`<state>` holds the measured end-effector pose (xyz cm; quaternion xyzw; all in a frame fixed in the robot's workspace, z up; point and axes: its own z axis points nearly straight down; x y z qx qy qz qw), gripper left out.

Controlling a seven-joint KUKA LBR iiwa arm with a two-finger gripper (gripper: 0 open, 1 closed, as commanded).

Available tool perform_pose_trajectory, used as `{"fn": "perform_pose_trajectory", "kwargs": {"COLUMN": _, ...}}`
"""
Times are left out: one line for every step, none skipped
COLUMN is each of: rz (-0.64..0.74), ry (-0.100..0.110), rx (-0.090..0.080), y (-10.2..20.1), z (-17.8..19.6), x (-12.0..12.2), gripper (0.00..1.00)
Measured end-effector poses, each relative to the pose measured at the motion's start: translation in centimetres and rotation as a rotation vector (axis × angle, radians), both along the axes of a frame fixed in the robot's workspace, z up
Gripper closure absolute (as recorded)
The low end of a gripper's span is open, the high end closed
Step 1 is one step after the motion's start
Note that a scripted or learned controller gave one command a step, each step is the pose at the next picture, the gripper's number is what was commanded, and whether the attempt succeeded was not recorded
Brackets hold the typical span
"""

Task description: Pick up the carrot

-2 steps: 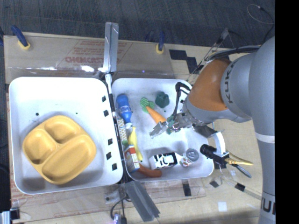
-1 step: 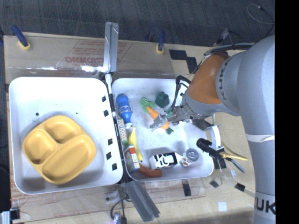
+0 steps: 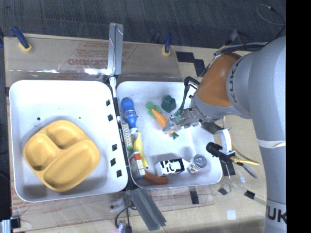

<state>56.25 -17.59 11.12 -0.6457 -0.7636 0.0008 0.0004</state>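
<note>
1. The carrot (image 3: 157, 115) lies in the right bin (image 3: 206, 176), toward its far middle, green top pointing far-left.
2. The gripper (image 3: 174, 124) hangs just right of and nearer than the carrot's orange tip.
3. Whether its jaws are parted or closed, I cannot tell.

— What can't you make out?
— The gripper (image 3: 175, 123) is too small and cluttered to read, and it overlaps the carrot (image 3: 158, 115) at its lower end.
— Anything cut off?
— The arm (image 3: 262, 81), by the right edge.
</note>
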Motion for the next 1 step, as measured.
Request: {"fn": "perform_pose_trajectory", "kwargs": {"rz": -0.019, "ry": 0.0, "rx": 0.001, "y": 5.74, "z": 11.06, "x": 0.66, "gripper": 1.0}}
